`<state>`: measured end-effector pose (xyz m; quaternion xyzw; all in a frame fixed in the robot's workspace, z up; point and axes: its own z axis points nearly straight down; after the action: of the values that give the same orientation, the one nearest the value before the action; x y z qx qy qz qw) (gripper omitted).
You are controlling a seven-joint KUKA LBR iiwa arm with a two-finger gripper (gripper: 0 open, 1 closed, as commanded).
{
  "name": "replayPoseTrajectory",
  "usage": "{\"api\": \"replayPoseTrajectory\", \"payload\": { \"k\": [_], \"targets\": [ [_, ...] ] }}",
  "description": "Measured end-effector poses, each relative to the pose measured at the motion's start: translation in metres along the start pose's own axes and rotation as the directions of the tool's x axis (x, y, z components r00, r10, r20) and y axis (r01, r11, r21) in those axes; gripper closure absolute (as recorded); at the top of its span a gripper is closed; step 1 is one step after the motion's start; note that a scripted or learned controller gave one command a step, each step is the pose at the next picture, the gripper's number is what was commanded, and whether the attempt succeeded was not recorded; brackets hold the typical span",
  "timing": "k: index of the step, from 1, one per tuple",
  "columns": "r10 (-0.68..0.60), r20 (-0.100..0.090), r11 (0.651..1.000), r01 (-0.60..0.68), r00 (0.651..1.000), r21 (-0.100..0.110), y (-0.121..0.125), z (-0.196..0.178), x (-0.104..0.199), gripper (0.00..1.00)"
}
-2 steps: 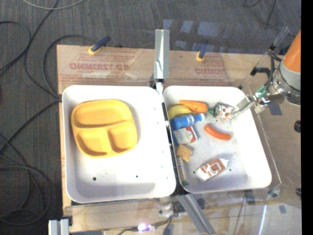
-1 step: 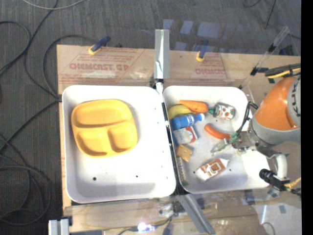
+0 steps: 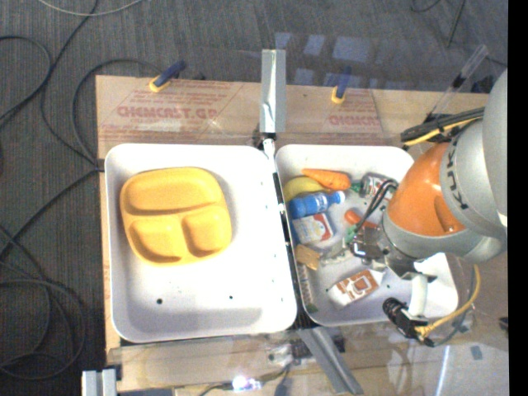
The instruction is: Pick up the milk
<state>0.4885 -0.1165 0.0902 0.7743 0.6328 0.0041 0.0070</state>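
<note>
What looks like the milk is a small white carton with orange-brown print (image 3: 355,287). It lies flat near the front of the right bin (image 3: 437,304). My gripper (image 3: 363,242) hangs low over the middle of that bin, just behind and above the carton. The grey and orange wrist (image 3: 429,209) covers most of the gripper. Nothing can be seen held in it.
The right bin also holds a carrot (image 3: 328,177), a yellow fruit (image 3: 299,187), a blue bottle (image 3: 316,204) and a white-blue pack (image 3: 313,229), crowded at its left. A yellow divided tray (image 3: 176,213) lies in the left bin (image 3: 198,304).
</note>
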Motion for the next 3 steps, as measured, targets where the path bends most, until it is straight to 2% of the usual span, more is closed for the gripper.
{"api": "replayPoseTrajectory", "payload": {
  "k": [1, 2, 3],
  "targets": [
    [0.032, 0.001, 0.999, -0.032, 0.999, 0.019, 0.010, -0.016, -0.077, 0.00],
    [-0.131, -0.002, 0.991, 0.131, 0.991, 0.019, 0.006, -0.017, -0.059, 0.00],
    [-0.185, -0.001, 0.983, 0.185, 0.983, 0.007, 0.049, 0.001, -0.011, 0.00]
  ]
}}
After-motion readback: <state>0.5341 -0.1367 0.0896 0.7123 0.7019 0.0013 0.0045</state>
